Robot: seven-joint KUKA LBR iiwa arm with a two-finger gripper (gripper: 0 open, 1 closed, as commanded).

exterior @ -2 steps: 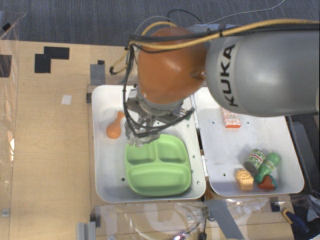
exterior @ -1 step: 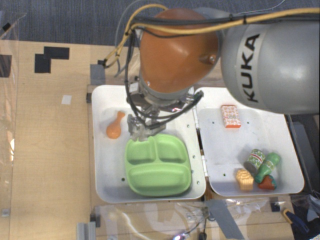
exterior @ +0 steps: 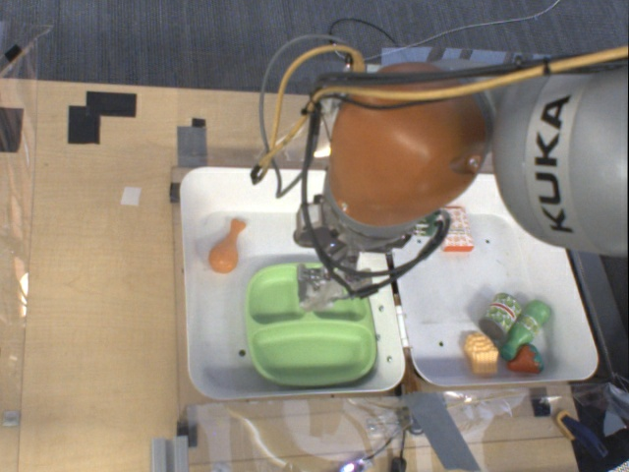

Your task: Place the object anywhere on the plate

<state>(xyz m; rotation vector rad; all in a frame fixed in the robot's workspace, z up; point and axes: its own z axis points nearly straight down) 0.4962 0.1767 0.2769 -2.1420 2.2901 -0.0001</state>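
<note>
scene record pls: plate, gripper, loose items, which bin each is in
plate: green divided plastic plate, left bin
gripper: gripper over the plate's upper compartments
left bin loose item: orange drumstick-shaped toy, on the bin floor, apart from the plate
right bin: yellow corn toy, green bottle, small can, red-white packet

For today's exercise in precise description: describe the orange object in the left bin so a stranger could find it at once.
Start at the left bin, which holds a green divided plate. Up and left of the plate, apart from it, lies the orange drumstick-shaped toy, the one orange thing on that bin's white floor.
</note>
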